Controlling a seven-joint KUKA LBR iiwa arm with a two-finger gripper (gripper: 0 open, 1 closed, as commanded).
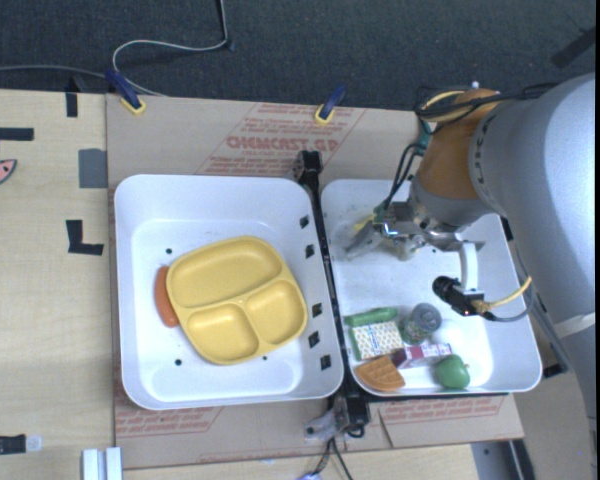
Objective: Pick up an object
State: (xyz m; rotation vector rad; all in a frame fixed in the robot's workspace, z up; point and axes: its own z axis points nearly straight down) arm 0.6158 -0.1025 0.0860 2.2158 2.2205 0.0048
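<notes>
Fingers (364,242) of the gripper (358,236) spread, pinching nothing, above the right bin's (500,383) bare floor. Nearest, by its front wall: orange wedge (380,374), green ball (452,372), packet (378,340), grey disc (423,320). Left bin (140,268) holds a yellow tray (236,298).

Yellow tray (236,298) in left bin (140,268); end effector (365,230) over right bin (515,353).

Even bright light, soft shadows, slight blur

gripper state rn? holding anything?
Gripper: over the right bin, near its upper left corner; open or shut cannot be told, and nothing is seen held.
</notes>
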